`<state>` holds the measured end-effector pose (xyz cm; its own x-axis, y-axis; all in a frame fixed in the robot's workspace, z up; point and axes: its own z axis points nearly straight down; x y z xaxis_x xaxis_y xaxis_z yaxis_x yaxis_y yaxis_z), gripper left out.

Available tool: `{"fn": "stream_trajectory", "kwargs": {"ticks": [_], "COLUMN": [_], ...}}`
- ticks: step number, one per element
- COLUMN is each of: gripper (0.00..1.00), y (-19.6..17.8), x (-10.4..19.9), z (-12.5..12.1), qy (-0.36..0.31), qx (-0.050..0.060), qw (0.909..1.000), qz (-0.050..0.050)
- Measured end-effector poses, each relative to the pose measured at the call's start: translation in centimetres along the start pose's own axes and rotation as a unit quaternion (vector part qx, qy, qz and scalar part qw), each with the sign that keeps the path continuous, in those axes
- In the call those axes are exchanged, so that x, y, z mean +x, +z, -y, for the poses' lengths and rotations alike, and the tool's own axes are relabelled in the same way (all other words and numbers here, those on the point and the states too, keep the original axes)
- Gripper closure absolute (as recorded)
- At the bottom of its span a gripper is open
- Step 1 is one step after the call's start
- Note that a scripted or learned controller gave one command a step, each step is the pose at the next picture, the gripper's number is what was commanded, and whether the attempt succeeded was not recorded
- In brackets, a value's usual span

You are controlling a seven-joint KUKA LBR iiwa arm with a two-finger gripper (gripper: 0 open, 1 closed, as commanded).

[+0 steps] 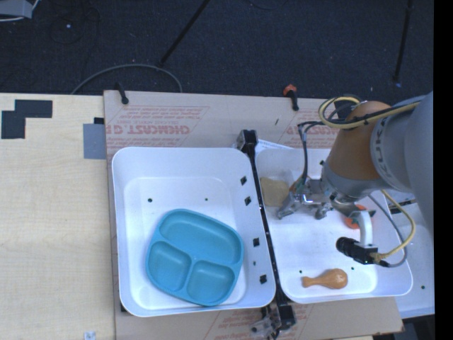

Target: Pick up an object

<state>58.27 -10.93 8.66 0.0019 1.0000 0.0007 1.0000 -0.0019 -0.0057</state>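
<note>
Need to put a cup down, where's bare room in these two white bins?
Left white bin: bare floor between its far wall and the blue three-compartment plastic plate. Right white bin: a small patch between the gripper and the tan drumstick-shaped toy; crowded farther back under the arm.

1. A blue three-compartment plate (195, 256) lies flat, face up, in the left bin (131, 190), toward its near right corner.
2. A tan-orange drumstick-shaped toy (327, 280) lies on its side by the right bin's (311, 250) near wall, thick end rightward.
3. A flat tan piece (273, 188) lies at that bin's far left.
</note>
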Motion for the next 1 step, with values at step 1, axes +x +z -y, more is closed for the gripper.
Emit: {"fn": "stream_trajectory", "kwargs": {"ticks": [1], "gripper": [1.00], "y": [-1.10], "x": [-0.09], "z": [0.00], "qy": [0.002], "qx": [0.000], "qw": [1.0000], "qz": [-0.001]}}
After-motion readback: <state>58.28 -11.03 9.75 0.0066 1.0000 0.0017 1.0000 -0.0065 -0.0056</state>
